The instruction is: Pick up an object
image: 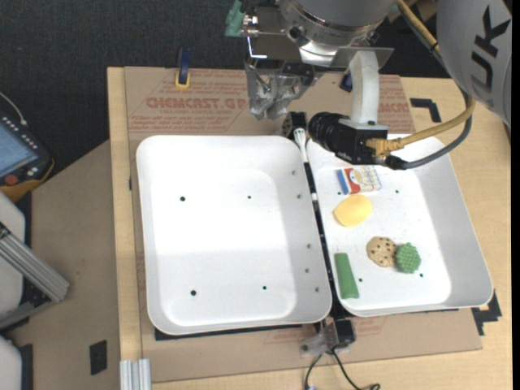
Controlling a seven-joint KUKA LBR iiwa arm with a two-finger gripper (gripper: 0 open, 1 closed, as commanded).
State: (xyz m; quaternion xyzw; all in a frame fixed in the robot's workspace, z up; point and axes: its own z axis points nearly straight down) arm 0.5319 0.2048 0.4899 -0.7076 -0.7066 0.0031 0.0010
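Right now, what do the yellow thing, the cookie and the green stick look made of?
Yellow thing: smooth matte plastic or foam, probably toy food. Cookie: tan with dark specks, likely moulded plastic. Green stick: flat, evenly coloured, plastic or foam; too small to tell.

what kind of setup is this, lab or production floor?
Likely a robotics lab bin-picking test rig: two white bins on a cardboard-topped bench, toy items like a cookie and green block, loose cabling, and a gripper hanging above.
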